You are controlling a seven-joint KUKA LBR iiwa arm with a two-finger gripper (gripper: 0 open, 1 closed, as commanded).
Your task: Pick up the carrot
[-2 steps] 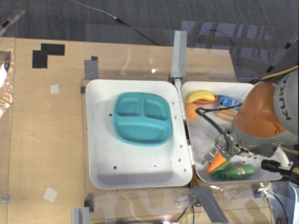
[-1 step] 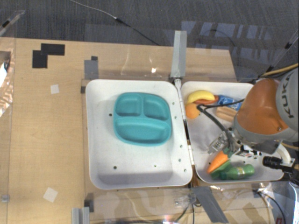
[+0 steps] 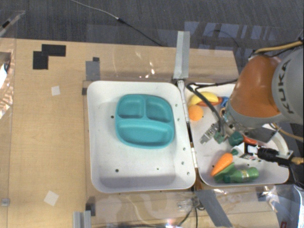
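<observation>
The carrot (image 3: 222, 164) is orange with a small green top. It lies slanted near the front of the right bin (image 3: 204, 175), touching a green bottle-shaped toy (image 3: 242, 175) just in front of it. My gripper (image 3: 213, 134) hangs over the middle of the right bin, a little behind and left of the carrot and apart from it. The grey arm and its orange band (image 3: 256, 91) cover the bin's back right part.
An orange ball (image 3: 195, 112) and a yellow banana (image 3: 205, 99) lie at the back left of the right bin. A small teal piece (image 3: 235, 139) sits beside the gripper. The left bin (image 3: 102, 141) holds a teal divided plate (image 3: 144, 120).
</observation>
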